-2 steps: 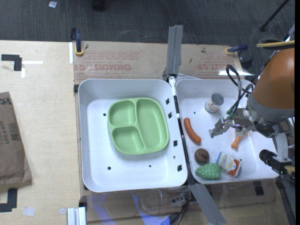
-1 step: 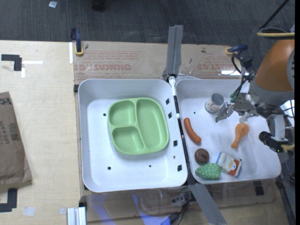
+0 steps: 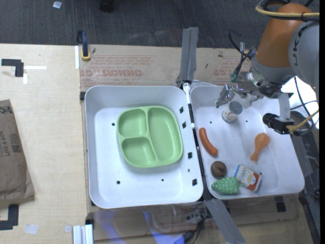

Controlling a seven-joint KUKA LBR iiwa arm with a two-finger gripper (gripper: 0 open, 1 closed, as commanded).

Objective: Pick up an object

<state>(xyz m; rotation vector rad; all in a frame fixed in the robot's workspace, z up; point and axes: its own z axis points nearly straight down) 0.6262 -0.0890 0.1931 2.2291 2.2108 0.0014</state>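
Much open floor lay mid right bin point(image 3: 284, 179); pincer point(image 3: 234, 104), grip state unclear, hovered over ball point(image 3: 230, 116) near back rim

Arm point(image 3: 297, 39): grey casing with a broad, rounded orange band point(image 3: 279, 34) above the wrist. A pale yellow cable point(image 3: 277, 5) loops over the orange section; thin black cables point(image 3: 238, 44) run alongside. Tool point(image 3: 231, 96): bare silver metal with angular brackets. A black fitting point(image 3: 274, 121) is mounted at the wrist.
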